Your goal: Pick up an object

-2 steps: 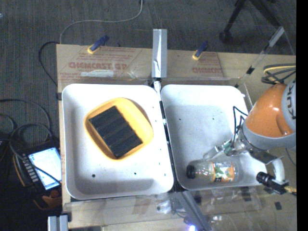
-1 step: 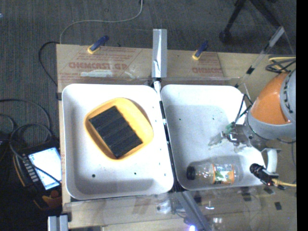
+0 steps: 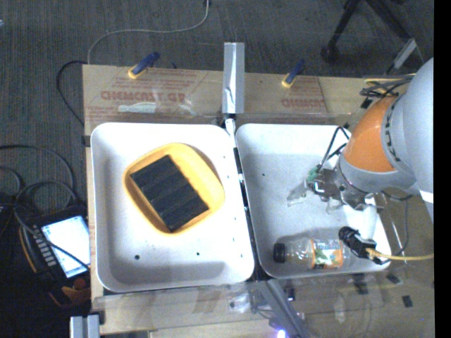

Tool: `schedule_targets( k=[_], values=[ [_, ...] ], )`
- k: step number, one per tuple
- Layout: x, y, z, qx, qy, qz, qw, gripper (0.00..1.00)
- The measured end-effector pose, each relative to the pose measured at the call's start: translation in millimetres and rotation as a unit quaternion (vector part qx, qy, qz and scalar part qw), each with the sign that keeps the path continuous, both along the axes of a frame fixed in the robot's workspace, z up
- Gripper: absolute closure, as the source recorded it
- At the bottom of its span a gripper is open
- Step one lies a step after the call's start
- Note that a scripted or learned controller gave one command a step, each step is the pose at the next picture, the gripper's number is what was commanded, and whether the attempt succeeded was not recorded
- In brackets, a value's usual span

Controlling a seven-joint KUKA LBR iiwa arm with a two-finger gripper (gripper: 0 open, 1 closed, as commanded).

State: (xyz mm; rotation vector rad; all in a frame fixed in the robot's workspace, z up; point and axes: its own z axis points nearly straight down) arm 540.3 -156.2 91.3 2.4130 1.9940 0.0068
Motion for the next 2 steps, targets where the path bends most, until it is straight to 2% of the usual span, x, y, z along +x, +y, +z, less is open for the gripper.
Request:
schedule_targets(
  k=[1, 2],
  values=[
    [39.0, -49.3, 126.9, 0.0015, 0.006, -0.082, 0.9966, 0.00],
    [-14.5, -45.8, 134.7, 0.0021, 0.006, -0.123, 0.9924, 0.00]
  ],
)
